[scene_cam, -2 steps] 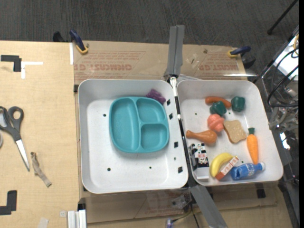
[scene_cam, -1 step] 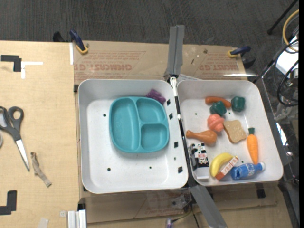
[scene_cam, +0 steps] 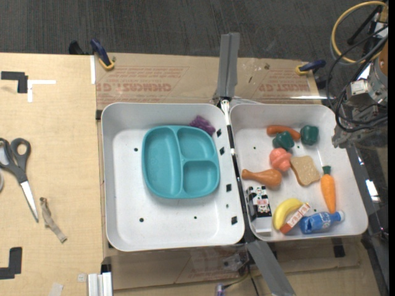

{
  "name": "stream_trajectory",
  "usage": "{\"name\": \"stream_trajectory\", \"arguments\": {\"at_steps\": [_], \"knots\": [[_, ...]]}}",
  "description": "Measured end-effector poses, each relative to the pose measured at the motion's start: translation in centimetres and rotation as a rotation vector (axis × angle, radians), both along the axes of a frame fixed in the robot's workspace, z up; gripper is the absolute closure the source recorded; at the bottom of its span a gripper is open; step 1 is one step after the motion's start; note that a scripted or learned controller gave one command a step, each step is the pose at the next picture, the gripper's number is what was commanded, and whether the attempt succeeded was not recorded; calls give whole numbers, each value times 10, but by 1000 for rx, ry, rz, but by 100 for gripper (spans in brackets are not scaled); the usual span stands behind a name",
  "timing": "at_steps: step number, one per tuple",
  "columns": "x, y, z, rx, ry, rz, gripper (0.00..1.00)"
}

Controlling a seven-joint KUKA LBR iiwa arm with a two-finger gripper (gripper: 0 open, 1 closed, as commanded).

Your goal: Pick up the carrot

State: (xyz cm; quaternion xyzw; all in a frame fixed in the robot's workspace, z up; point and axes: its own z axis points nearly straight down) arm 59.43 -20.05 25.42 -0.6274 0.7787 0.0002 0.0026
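Two white bins on the bench, seen from above. The arm's head (scene_cam: 364, 97), hung with dark cables, stands over the right bin's (scene_cam: 354, 184) far right corner, outside its rim; whether its grasping part is wide or narrow cannot be told.

The carrot (scene_cam: 328, 192) lies in the right bin, nearer the camera than the arm's head and slightly to its left. It rests just inside the bin's right wall, with a narrow strip of bare white floor between them. It is short and bright orange, with a small green cap at its far end and its tip toward the near rim.

A bread slice (scene_cam: 305, 170) lies just beside it on the left. A blue bottle (scene_cam: 322, 221) lies just below its tip. A banana (scene_cam: 285, 213) sits farther left.

The left bin (scene_cam: 117, 184) holds a teal divided plate (scene_cam: 182, 162), well apart from the carrot.
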Motion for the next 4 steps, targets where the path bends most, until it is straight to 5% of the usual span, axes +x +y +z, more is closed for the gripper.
{"name": "stream_trajectory", "arguments": {"at_steps": [1,2,3,4], "knots": [[40,-20,46,-1,-3,346,100],[55,33,-18,0,1,322,100],[66,-1,48,-1,-2,601,100],[64,66,14,0,0,1087,100]]}}
